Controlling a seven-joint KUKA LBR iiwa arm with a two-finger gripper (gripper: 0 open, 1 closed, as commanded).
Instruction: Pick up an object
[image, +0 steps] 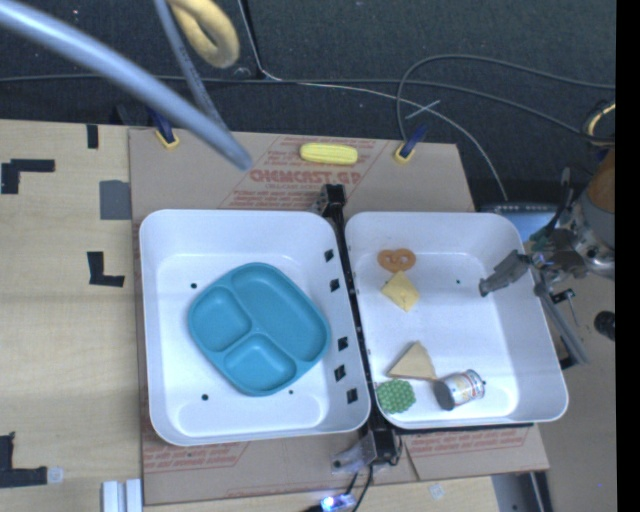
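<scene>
Lying in the right bin (520, 300): wedge (413, 362), possibly metal can (459, 389).

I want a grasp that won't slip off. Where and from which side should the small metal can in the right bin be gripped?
Probably across the small metal can's rounded sides at mid-length, coming straight down. It lies on its side, slanting, so the jaws should close across its axis. The tan wedge sits close on the camera view's left, so keep clear of that.
</scene>
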